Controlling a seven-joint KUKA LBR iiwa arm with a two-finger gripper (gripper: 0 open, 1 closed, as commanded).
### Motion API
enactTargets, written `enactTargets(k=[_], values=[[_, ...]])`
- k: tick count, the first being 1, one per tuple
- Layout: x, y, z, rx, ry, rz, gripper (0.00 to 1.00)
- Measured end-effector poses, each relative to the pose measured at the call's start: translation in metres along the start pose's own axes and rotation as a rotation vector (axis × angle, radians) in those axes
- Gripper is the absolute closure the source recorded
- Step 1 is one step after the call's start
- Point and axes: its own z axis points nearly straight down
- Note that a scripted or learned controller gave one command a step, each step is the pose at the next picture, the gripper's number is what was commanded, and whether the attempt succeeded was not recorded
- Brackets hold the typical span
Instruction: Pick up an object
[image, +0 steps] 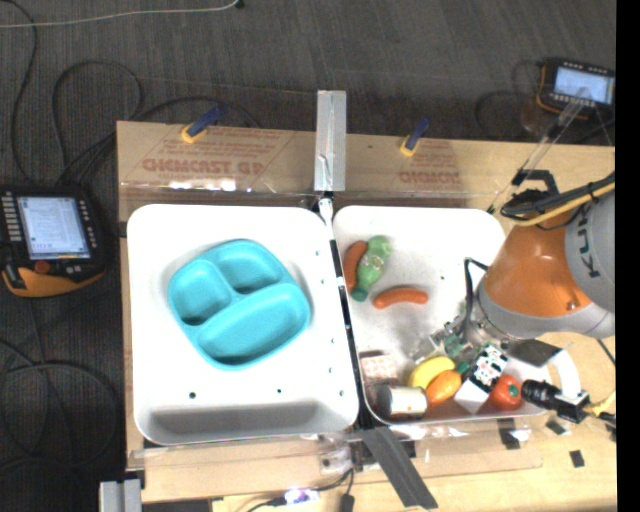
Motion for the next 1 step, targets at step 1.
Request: enactTargets(k=[1], values=[[0.0055,0.0,0.0058,0.002,-0.007,0.083,1.0]])
